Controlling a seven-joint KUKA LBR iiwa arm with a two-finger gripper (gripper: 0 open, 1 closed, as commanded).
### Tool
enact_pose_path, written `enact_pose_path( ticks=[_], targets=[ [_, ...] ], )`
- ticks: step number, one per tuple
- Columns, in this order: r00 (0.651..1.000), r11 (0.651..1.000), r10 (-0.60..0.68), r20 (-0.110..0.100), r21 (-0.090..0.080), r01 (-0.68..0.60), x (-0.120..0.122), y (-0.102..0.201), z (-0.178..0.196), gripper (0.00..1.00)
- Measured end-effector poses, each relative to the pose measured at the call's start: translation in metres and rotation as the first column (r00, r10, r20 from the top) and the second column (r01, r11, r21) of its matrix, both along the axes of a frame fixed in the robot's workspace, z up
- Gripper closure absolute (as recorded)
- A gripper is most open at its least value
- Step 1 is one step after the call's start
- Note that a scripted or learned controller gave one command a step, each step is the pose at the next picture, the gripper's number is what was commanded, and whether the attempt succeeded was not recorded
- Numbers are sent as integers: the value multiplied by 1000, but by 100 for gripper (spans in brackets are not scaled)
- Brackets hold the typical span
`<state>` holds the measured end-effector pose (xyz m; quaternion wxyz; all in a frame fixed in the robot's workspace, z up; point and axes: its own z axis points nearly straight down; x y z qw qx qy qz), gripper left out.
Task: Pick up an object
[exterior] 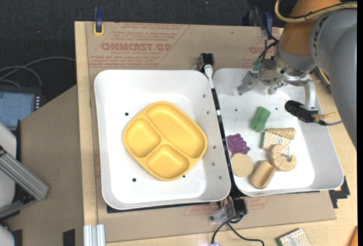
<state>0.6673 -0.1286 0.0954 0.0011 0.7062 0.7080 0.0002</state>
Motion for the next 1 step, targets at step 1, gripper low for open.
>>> enact_pose_path(
  ticks=[1],
  targets=[
    [1000, 1000, -5, -10, 4, 5, -76, 18, -12, 0]
  ],
)
